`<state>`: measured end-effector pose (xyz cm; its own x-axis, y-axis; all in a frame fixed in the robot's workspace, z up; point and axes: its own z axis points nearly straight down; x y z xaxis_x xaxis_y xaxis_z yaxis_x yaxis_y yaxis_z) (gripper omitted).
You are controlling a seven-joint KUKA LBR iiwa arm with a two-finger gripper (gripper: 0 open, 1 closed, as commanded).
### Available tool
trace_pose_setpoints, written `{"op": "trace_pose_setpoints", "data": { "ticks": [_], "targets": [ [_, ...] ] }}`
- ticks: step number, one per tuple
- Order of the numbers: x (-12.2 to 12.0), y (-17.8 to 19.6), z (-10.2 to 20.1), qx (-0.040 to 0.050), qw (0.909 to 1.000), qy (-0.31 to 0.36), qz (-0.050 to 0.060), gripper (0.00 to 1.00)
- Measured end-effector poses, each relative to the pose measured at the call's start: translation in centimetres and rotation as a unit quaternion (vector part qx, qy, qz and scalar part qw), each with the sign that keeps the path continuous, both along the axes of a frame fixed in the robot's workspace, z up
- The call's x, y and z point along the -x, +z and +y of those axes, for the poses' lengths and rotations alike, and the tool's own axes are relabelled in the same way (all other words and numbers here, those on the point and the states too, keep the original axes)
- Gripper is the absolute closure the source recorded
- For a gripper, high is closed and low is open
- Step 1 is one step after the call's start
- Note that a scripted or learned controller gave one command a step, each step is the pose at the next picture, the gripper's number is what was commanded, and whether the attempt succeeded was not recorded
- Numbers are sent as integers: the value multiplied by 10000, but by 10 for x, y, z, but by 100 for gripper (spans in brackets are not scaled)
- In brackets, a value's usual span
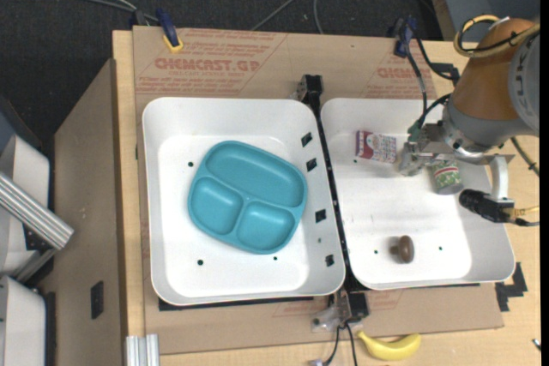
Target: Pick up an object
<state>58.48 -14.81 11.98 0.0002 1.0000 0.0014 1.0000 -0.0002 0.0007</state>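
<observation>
In the right bin lie a small maroon and white carton at the back left, a small can with a green label at the right, and a small brown round object near the front. My gripper hangs low over the bin between the carton and the can, its tip just right of the carton. The arm's grey and orange wrist covers the bin's back right corner.
The left bin holds a teal divided plate. A black divider with clips separates the bins. A yellow banana lies on the bench below the right bin. Cables run across the back.
</observation>
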Motion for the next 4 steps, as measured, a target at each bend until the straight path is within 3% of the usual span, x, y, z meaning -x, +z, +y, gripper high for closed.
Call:
{"op": "trace_pose_setpoints", "data": {
  "ticks": [1,2,4],
  "targets": [
    [-2,64,5,13,10000,10,-31,100],
    [-3,94,5,11,10000,9,-18,100],
    [-1,105,127,-12,10000,42,1,100]
  ]
}}
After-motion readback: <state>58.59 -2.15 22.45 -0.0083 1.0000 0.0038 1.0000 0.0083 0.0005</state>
